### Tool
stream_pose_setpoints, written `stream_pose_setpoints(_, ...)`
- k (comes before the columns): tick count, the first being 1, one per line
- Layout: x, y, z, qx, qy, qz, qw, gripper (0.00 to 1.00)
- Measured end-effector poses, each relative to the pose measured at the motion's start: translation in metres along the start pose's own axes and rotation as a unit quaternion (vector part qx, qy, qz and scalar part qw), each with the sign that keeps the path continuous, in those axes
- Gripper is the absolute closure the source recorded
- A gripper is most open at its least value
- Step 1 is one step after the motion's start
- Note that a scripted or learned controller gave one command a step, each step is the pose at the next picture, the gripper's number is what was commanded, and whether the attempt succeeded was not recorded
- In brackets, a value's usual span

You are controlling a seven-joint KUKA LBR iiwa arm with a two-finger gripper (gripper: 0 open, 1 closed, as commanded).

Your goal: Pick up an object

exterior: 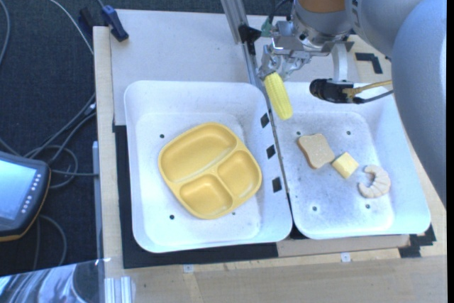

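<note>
Corn cob (278, 96) hangs gripped in the closed jaws of the gripper (273, 74), above the right bin (404, 174); pickup appears nearly complete.

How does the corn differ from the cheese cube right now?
The corn is long, ridged and hangs in the gripper above the seam between the bins; the cheese cube is small, blocky and lies on the right bin floor between bread and shrimp. Both are yellow.
</note>
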State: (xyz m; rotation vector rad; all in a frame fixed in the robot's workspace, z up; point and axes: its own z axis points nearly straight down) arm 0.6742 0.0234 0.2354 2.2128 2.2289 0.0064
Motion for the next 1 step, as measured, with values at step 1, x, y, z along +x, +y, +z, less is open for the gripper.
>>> stream_pose_setpoints(1,0.0644,-0.0026,0.0047,0.001,0.000,0.000,1.0000,1.00)
